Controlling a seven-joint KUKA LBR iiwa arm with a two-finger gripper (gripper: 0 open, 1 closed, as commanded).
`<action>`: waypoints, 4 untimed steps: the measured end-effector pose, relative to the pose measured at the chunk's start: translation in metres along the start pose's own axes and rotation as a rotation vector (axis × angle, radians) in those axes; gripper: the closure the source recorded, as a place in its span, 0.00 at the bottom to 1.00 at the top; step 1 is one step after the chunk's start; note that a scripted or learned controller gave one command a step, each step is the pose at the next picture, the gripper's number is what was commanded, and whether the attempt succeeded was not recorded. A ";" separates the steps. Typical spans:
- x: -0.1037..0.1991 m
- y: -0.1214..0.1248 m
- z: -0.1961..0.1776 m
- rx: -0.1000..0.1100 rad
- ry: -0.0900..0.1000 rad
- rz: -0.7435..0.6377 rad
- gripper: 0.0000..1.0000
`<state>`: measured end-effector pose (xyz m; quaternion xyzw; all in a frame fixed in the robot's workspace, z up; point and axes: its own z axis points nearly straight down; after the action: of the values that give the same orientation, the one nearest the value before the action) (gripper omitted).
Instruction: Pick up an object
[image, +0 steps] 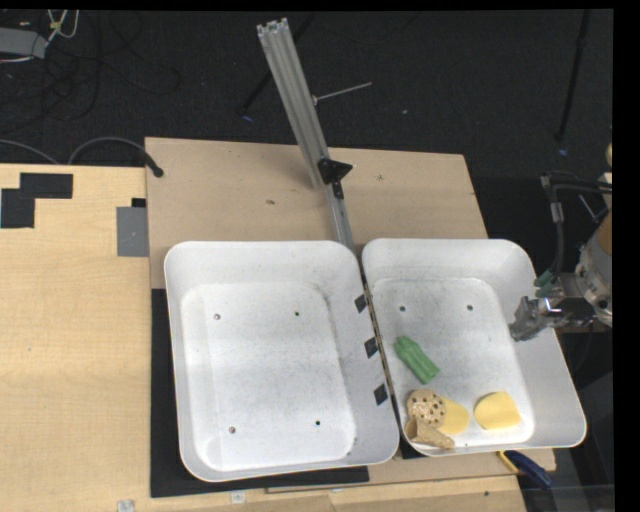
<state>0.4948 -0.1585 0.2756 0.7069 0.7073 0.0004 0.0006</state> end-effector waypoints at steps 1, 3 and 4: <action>0.047 -0.007 0.002 0.005 0.003 -0.002 1.00; 0.146 0.000 0.017 0.006 0.003 -0.004 1.00; 0.193 -0.001 0.039 0.009 0.002 -0.003 1.00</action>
<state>0.4937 0.0346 0.2361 0.7059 0.7083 -0.0021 -0.0032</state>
